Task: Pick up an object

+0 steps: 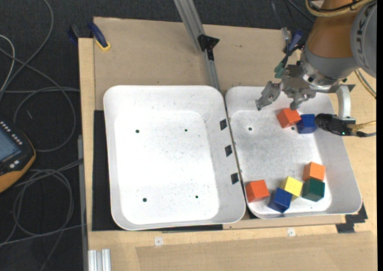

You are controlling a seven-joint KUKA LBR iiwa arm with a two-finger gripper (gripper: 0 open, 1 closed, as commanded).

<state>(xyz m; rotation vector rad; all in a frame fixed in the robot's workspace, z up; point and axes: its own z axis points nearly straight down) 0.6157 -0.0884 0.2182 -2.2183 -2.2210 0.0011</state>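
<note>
Claw (286,101) spread open above the right bin (338,162), gripping nothing, with an orange block (288,117) just beneath its fingers, touching a blue block (307,123) on the bin floor.

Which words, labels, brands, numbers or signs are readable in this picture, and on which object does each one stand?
No text can be read in this picture.
Device with a screen at the left edge, on the floor: its display is too small and blurred to read.
Blocks in the right bin: plain coloured faces, no marks visible.
Arm and gripper: no label is legible.
Black dots in the left bin: marks, not characters.
</note>
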